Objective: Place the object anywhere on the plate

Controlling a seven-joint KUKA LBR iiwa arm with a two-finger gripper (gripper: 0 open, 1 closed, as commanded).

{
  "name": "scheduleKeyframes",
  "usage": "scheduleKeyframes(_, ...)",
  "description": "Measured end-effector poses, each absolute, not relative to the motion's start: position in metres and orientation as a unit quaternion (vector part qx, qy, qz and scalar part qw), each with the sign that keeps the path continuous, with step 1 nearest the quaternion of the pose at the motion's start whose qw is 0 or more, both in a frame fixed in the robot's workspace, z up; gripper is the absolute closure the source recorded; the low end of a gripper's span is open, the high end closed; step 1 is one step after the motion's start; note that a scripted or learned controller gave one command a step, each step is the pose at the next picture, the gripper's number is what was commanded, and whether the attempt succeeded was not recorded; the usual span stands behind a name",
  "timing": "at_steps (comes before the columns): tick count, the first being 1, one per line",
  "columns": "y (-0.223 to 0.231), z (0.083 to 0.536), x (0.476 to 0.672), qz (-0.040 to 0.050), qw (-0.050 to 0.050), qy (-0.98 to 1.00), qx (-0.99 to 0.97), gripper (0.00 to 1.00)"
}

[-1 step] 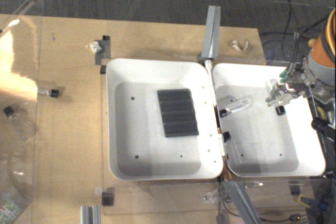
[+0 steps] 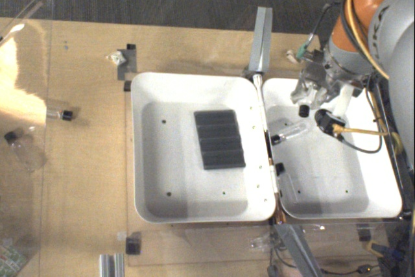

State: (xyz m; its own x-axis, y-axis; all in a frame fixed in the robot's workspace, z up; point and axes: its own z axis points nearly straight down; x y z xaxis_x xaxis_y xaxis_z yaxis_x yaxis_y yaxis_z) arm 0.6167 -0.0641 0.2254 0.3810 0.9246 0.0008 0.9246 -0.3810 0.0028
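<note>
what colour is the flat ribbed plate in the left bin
Dark grey, nearly black, plate, seen in the camera view.

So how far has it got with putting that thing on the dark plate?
Nothing looks done yet: the dark ribbed plate in the left bin bears nothing. In hand: the gripper hangs over the right bin, near a small clear object lying on its floor; whether it grips anything is unclear. Left: pick up the object, carry it across and set it on the plate.
</note>
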Motion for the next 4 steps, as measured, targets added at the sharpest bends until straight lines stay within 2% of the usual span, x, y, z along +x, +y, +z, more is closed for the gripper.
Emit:
scheduleKeyframes(1, 0.021, 0.219, 0.624, 0.0009, 0.0, 0.513, 0.858, 1.0)
scheduleKeyframes(2, 0.096, 0.196, 0.642, 0.0012, 0.001, 0.66, 0.751, 1.0)
scheduleKeyframes(3, 0.144, 0.192, 0.665, 0.0022, 0.002, 0.812, 0.583, 1.0)
scheduleKeyframes(4, 0.18, 0.235, 0.669, 0.0023, 0.002, 0.904, 0.427, 1.0)
